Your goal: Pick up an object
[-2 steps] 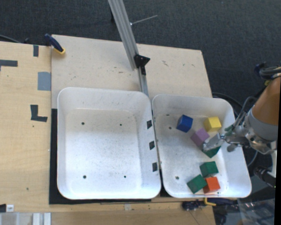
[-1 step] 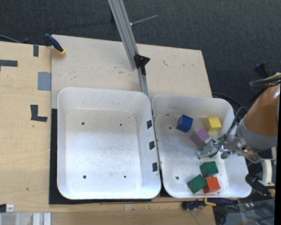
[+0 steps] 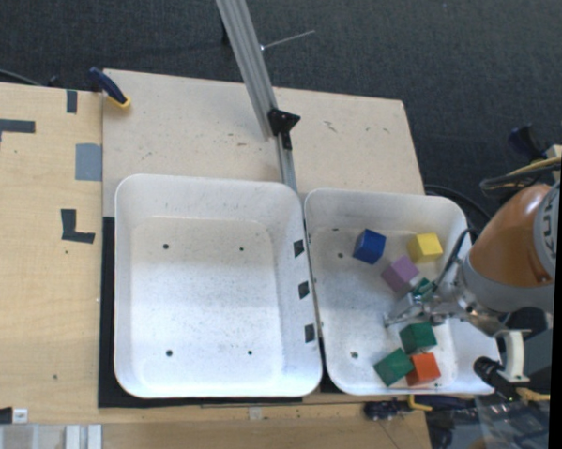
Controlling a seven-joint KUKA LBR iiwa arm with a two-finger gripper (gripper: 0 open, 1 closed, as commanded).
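The right bin holds several small blocks. A blue cube and a yellow cube lie near its far side, with a purple block just below them. Two green blocks and an orange block sit near the front right corner. My gripper hangs low over the bin, between the purple block and the upper green block. It is open, one fingertip by the purple block and the other pointing left above the green block. Nothing is between the fingers.
The left bin stands beside the right one, sharing a middle wall. A slanted metal bar runs down to the bins' far edge. My grey and orange arm covers the right bin's right rim.
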